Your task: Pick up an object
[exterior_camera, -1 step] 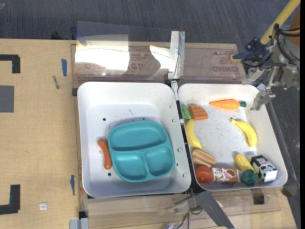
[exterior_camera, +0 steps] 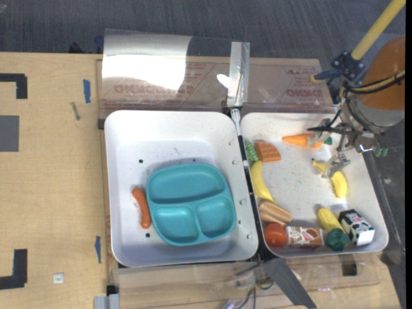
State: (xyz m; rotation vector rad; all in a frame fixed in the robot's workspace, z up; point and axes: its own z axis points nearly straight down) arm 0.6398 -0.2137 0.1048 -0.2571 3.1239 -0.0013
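Observation:
My gripper (exterior_camera: 337,154) hangs over the back right part of the right bin (exterior_camera: 376,192), below the arm's orange band. Just under it lie a small yellow piece (exterior_camera: 320,166) and a short yellow fruit (exterior_camera: 338,185). An orange carrot (exterior_camera: 299,140) lies just to its left. Further left in the same bin are a banana (exterior_camera: 259,181), an orange waffle-like piece (exterior_camera: 267,152) and a green item (exterior_camera: 248,150). Along the front lie a hot dog (exterior_camera: 275,211), a tomato (exterior_camera: 275,235), a small bottle (exterior_camera: 304,235), corn (exterior_camera: 328,218), broccoli (exterior_camera: 336,239) and a black-and-white box (exterior_camera: 356,227).
The left bin (exterior_camera: 129,134) holds a teal divided plate (exterior_camera: 190,203) with a red sausage (exterior_camera: 141,206) beside it on the left. A clear panel (exterior_camera: 193,82) stands behind both bins. The wooden bench (exterior_camera: 45,192) stretches to the left.

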